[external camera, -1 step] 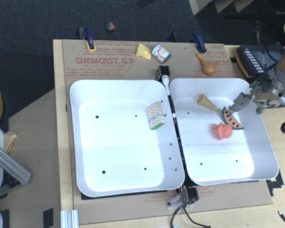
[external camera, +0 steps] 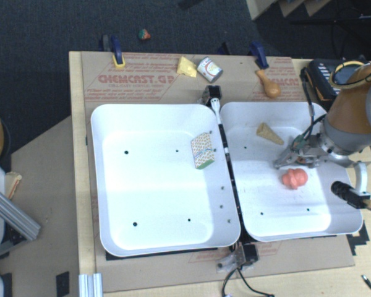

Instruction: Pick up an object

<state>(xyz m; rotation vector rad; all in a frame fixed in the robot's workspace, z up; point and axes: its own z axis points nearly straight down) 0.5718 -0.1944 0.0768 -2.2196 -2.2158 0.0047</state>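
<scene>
A pink lumpy object (external camera: 294, 178) is seen lying in the right bin (external camera: 278, 221), just below the claw (external camera: 297, 154) and not gripped. The claw's state cannot be told. A tan wedge (external camera: 269, 133) is set just above-left of the claw. Far to its left, a patterned packet (external camera: 203, 150) is held in the left bin (external camera: 148, 215).
</scene>
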